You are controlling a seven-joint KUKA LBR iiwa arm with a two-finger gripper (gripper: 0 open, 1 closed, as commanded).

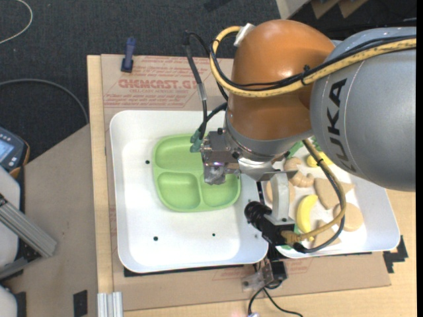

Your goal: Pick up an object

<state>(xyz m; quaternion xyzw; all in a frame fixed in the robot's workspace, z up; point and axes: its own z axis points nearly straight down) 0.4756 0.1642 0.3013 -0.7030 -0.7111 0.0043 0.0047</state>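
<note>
Gripper (215, 167) poised low over the green tray (188, 177) near the left bin's (132, 177) right edge; its opening cannot be told; food pieces (317, 193) lie in the right bin, likely awaiting picking.

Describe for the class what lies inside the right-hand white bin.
In the right bin there are a yellow banana-like piece and several tan, wood-coloured pieces. The robot arm covers much of that bin, so anything beneath it cannot be seen.
</note>
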